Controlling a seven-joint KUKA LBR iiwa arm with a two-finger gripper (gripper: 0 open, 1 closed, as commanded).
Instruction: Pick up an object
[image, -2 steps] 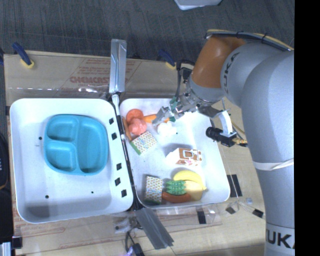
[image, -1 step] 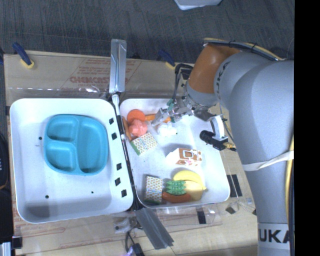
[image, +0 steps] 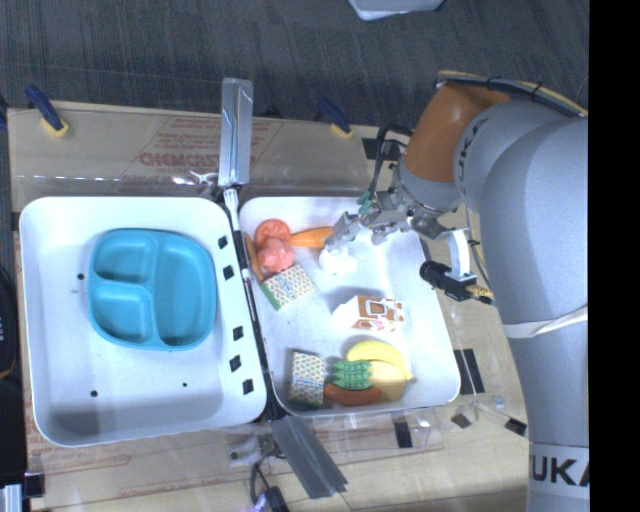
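The right bin (image: 432, 330) holds several items. Along its far left are a red tomato-like ball (image: 271, 232), an orange carrot (image: 312, 237) and a pink piece (image: 279, 256). A small white object (image: 338, 260) lies just right of them. My gripper (image: 364, 226) hangs low over the bin's far side, just above and right of the white object and beside the carrot's tip. Nothing can be seen held in it. Closer in lie a patterned box (image: 288, 287), a white carton with orange print (image: 371, 313), a yellow banana (image: 379, 359) and a green toy (image: 350, 375).
A blue divided tray (image: 153, 287) sits in the left bin (image: 60, 400). Another patterned box (image: 306, 378) and a red sausage shape (image: 347, 396) crowd the right bin's near edge. The grey arm (image: 520, 200) covers the bench's right side. A divider ridge (image: 245, 300) separates the bins.
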